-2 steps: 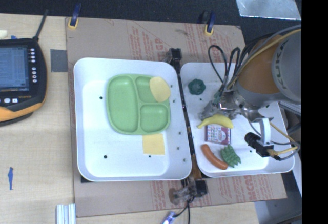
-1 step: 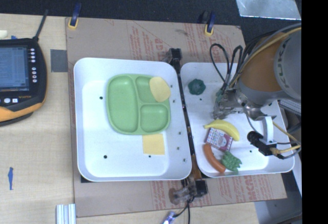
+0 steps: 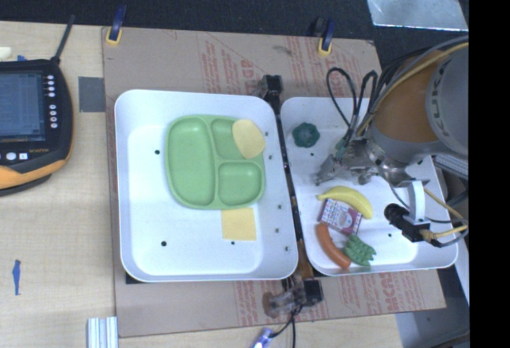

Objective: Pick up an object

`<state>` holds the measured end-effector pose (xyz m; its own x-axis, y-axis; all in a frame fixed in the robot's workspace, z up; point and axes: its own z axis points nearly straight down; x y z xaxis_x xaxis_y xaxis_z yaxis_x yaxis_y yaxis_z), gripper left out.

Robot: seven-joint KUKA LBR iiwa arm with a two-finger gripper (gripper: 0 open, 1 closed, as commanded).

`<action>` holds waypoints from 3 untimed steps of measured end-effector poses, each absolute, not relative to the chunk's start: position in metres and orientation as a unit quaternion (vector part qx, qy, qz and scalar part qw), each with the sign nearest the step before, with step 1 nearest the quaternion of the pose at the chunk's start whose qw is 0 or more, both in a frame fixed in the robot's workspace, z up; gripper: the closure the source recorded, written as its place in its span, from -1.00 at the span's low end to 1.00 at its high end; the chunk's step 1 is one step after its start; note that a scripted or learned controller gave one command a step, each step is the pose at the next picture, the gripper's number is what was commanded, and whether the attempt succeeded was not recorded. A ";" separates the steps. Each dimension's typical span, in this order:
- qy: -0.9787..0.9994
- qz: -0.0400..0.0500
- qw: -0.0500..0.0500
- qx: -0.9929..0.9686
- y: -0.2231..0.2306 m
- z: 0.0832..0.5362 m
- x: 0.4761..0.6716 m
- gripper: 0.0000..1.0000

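Gripper (image 3: 344,167) low in right bin (image 3: 414,259), upper middle part, metal fingers pointing toward 8 o'clock; can't tell if open or closed, nothing visibly between them. Arm (image 3: 422,107), grey with orange band, comes in from 3 o'clock, cables looped above wrist. Banana (image 3: 347,198) just at 6 o'clock of gripper, near but apart. Small red packet (image 3: 339,216) directly below banana, touching it. Hot dog (image 3: 331,246) and green broccoli-like toy (image 3: 360,249) at 6 o'clock, near bin's bottom edge. Dark green round item (image 3: 305,134) at 10 o'clock of gripper. Left bin (image 3: 139,203): green divided plate (image 3: 195,163), yellow round piece (image 3: 248,138) on its 2 o'clock corner, yellow square (image 3: 239,224) below plate. Tablet controller (image 3: 28,123) far at 9 o'clock.
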<state>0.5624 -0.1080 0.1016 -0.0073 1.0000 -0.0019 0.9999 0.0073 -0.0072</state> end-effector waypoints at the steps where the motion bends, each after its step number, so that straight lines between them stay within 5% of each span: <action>1: -0.709 0.002 0.002 -0.705 -0.125 0.107 0.522 -1.00; 2: -0.709 0.000 -0.001 -0.705 -0.118 0.094 0.534 -1.00; 3: -0.710 0.002 0.000 -0.704 -0.119 0.103 0.533 1.00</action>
<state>0.5333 -0.1189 0.1029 -0.0093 1.0000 -0.0031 1.0000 0.0093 -0.0025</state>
